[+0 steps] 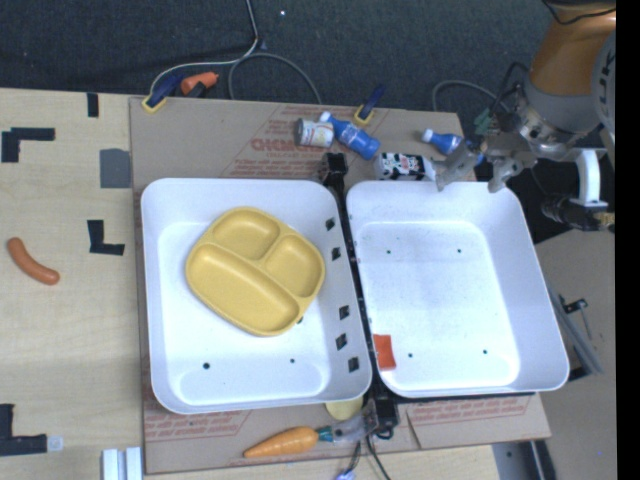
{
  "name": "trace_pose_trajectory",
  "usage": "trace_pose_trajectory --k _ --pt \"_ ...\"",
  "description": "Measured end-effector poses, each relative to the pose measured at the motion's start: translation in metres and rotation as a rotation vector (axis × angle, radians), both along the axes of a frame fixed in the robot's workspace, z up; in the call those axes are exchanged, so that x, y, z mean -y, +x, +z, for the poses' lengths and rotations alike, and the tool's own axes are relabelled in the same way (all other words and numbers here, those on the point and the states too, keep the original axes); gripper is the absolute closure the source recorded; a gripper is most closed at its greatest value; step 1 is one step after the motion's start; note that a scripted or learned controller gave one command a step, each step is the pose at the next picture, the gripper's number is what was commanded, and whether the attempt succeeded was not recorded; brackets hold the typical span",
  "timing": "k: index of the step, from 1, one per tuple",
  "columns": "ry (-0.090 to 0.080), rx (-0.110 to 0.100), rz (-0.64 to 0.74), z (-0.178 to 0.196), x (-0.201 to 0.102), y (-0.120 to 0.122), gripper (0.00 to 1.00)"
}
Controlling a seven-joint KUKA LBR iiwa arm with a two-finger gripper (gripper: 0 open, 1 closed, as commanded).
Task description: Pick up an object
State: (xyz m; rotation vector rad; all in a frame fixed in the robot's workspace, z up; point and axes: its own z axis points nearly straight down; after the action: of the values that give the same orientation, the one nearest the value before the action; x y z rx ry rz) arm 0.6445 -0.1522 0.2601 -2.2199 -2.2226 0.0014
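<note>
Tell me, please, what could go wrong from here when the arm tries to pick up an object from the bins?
1. The gripper sits over the back rim of the right bin, far from the yellow divided plate in the left bin; reaching it means crossing the divider between the bins.
2. The plate is wide and shallow, so two fingers may slip off it.
3. The small orange piece lies flat near the right bin's wall, probably hard to pinch.
</note>
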Motion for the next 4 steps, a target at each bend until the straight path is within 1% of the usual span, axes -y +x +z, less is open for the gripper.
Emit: trace_pose_trajectory --k 1,2,3,4 --pt "0.004 -0.016 -0.002 -0.116 -0.01 -0.07 0.0" --pt "0.001 0.002 0.005 -0.175 -0.051 -0.002 0.0" --pt "0.0 0.002 0.001 -0.175 -0.048 0.025 0.0" --pt "-0.001 0.003 0.002 -0.164 -0.048 0.025 1.0"
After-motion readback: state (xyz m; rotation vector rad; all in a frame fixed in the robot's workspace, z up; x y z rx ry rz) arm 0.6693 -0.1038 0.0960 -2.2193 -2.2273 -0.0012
